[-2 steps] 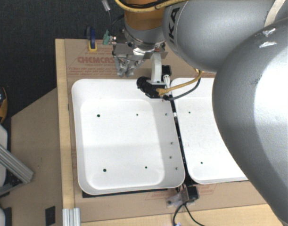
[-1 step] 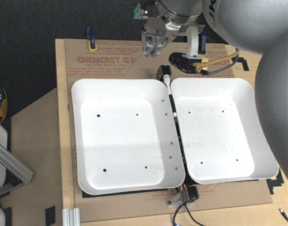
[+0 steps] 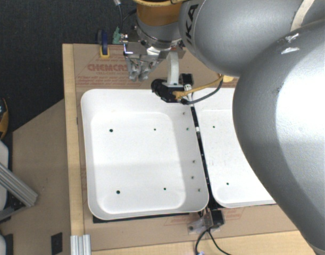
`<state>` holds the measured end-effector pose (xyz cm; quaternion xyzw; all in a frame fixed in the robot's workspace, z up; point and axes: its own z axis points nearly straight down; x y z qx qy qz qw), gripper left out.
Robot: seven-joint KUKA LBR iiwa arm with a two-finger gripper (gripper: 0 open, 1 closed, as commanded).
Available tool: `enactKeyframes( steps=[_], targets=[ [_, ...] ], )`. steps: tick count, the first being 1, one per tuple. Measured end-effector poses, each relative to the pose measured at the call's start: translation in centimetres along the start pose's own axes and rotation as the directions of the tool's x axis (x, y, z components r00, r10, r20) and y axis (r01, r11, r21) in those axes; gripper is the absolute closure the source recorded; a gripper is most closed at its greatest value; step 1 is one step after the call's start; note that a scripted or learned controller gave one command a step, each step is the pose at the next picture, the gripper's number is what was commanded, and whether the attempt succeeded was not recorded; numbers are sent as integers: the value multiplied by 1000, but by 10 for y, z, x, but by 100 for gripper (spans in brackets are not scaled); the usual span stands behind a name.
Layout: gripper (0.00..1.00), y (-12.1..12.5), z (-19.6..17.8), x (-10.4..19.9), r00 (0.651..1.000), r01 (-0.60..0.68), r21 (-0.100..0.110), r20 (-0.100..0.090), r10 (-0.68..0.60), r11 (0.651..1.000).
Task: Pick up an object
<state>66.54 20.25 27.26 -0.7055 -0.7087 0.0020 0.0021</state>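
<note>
Hovering claw (image 3: pixel 138 70) sits beyond the left bin (image 3: pixel 98 158) below it, likely retracted; finger gap unreadable, cannot tell if it grips anything.

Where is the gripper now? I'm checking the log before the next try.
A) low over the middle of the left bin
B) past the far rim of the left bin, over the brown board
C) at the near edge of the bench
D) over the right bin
B: the gripper hangs beyond the far rim of the left bin, over the brown board.
</note>
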Motion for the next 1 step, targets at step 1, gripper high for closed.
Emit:
enactKeyframes(
  steps=[1],
  targets=[
    [100,2,-61,-52,1000,-9,-15,0,10,1000]
  ],
)
